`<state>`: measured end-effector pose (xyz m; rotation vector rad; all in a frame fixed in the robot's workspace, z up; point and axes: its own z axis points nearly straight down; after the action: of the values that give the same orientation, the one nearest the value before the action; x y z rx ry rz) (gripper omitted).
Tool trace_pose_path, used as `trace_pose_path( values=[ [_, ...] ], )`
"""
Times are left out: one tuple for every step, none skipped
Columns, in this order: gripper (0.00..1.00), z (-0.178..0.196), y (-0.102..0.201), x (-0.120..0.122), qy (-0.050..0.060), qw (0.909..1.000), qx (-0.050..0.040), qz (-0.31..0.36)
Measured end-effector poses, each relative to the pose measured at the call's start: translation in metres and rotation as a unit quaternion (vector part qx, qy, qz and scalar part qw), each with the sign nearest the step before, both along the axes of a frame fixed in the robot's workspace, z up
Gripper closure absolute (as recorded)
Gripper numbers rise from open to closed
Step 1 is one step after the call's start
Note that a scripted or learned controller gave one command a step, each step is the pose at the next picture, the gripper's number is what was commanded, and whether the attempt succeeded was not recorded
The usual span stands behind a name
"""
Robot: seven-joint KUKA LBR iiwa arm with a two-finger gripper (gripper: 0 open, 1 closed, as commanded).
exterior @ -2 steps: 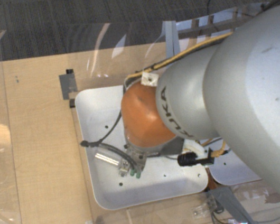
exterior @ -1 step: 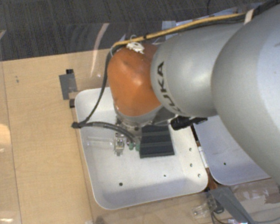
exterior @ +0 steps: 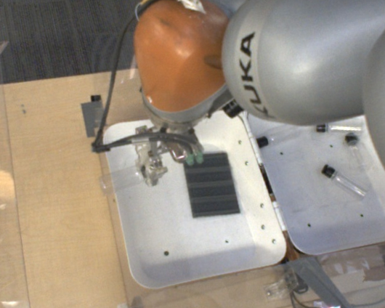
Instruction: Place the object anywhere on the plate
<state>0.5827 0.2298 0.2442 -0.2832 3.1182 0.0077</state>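
The arm [exterior: 305, 41] enters from the right and covers much of the upper view, its orange band [exterior: 175, 53] hanging over the far edge of the left bin [exterior: 196, 259]. Black cables [exterior: 110, 83] run from the wrist down to a small black fitting [exterior: 95, 113] on the bench [exterior: 41, 213] beside that bin. The grey housing bears the lettering "KUKA" [exterior: 249, 77], read sideways.

The gripper [exterior: 170, 150] sits low over the far part of the left bin, next to the dark ribbed plate [exterior: 211, 184], which lies flat near the bin's centre. Whether the fingers are parted or closed cannot be told (the wrist hides most of them), and nothing can be seen between them.

The right bin [exterior: 353, 228] holds the object [exterior: 342, 180], a small clear tube with a black cap, lying on the bin floor well apart from the plate. Other small dark bits [exterior: 263, 142] lie near that bin's far edge, too small to identify.
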Motion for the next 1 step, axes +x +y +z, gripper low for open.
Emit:
trace_pose_path(
  values=[
    [1.00, -0.0047, 0.0056, 0.0445, 0.001, 0.9930, 0.0008, -0.118]
  ],
)
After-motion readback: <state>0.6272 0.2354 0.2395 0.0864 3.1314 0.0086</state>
